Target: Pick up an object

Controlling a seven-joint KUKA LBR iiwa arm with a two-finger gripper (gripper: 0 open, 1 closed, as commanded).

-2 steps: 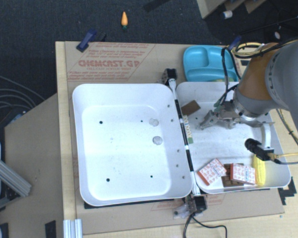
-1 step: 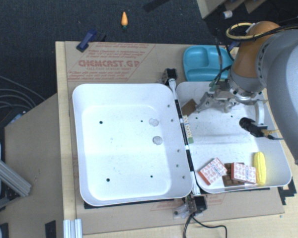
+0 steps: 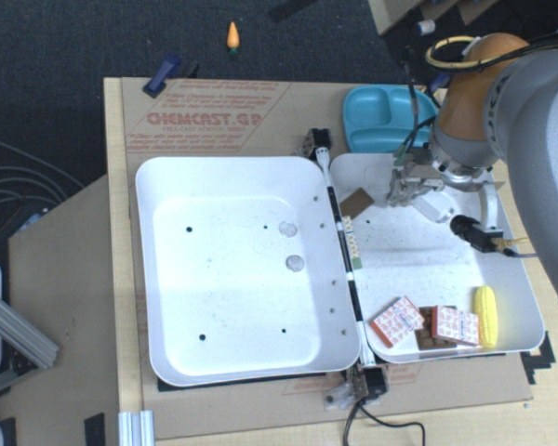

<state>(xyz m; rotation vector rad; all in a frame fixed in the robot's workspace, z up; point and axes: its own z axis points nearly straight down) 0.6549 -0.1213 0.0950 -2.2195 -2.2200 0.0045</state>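
A blue clip-like item and a small orange piece lie on the dark floor beyond the far edge of the desk, which is covered by a cardboard sheet with red lettering. The left bin sits on that sheet and holds two small round greyish discs, one just beyond the other, near its right wall. A black hinge strip runs between the two bins.

In the right bin, a small brown card-like piece lies near the far left corner. Along the near wall lie a red-and-white patterned packet, tilted, then a second patterned packet resting on something dark brown, and just beside it a yellow corn-shaped toy lying lengthwise near the right rim. A teal dish stands on the desk just beyond the right bin.

The grey arm with its orange band reaches in from the right, and the gripper hangs over the far part of the right bin, well apart from the packets and the corn toy. Nothing is visible between the jaws, and whether they stand apart or together cannot be told from this angle.
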